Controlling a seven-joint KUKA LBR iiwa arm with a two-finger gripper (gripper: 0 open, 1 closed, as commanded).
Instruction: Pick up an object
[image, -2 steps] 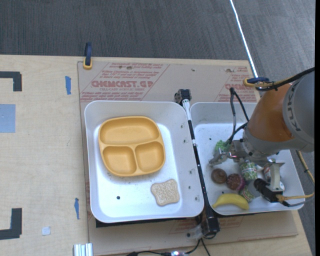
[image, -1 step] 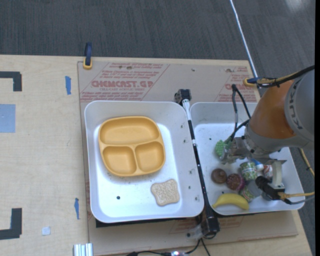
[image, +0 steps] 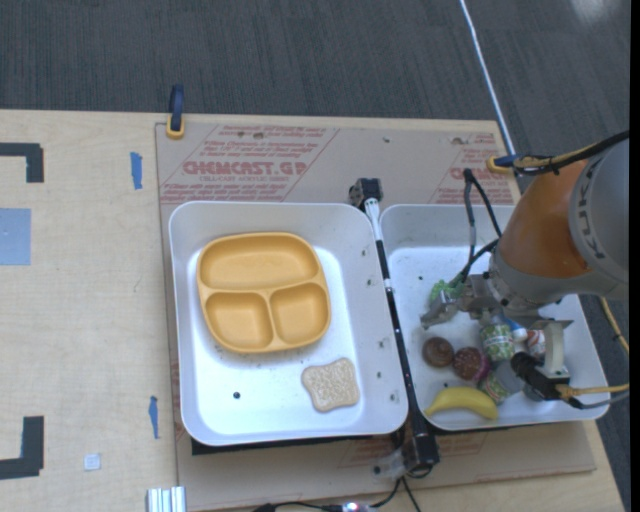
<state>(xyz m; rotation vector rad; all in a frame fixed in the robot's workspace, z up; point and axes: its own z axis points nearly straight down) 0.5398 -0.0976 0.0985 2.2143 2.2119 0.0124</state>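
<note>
so my pincer (image: 478, 300) is down in the right bin (image: 420, 262) over the toy food pile (banana (image: 462, 402), two brown round pieces (image: 437, 351), green leafy bit (image: 443, 293)), can't tell how it's set, and the left bin (image: 190, 320) has a yellow divided plate (image: 264, 290) plus a bread slice (image: 331, 384).

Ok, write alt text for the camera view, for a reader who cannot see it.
A grey and orange robot arm reaches from the right into the right white bin, its end effector down among small toy foods, including a banana near the front. The left white bin holds a yellow divided plate and a slice of toast.
</note>
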